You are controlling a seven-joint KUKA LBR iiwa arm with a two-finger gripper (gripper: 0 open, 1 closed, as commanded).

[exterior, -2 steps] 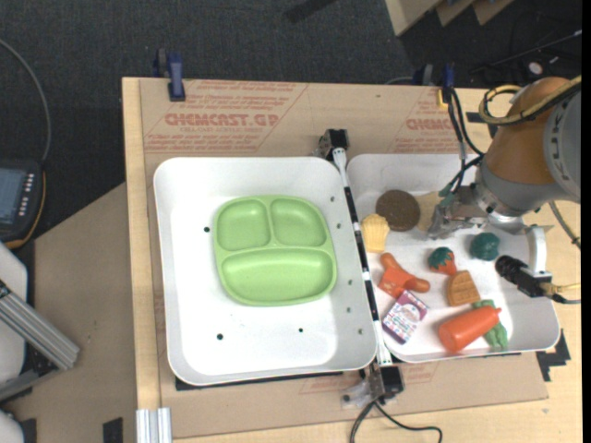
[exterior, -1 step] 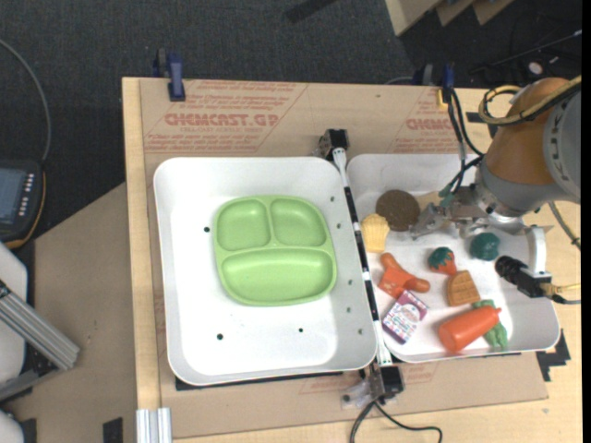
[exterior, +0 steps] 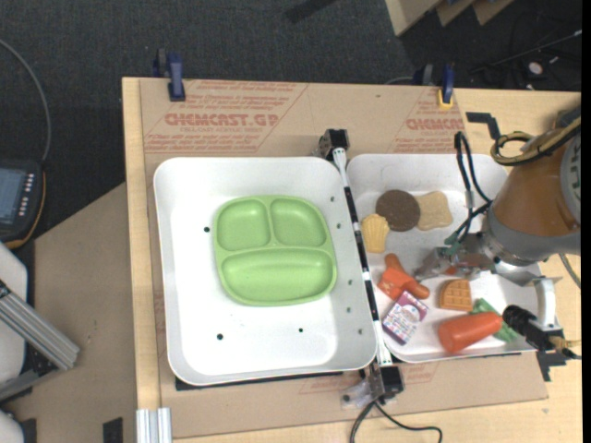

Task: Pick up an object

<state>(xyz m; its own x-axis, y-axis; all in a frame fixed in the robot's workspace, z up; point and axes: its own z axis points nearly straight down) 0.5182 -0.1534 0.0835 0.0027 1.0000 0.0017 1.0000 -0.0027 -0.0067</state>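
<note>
Looking into the right bin (exterior: 480,169) on the table, you see the hand (exterior: 450,258) low among the toy food, just above the waffle piece (exterior: 454,294) and beside the carrot (exterior: 469,329), its opening impossible to tell, presumably positioning for a grasp.

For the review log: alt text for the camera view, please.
The grey arm reaches from the right over the right bin, among toy foods including a carrot and brown patty. The left bin holds a green divided plate.
</note>
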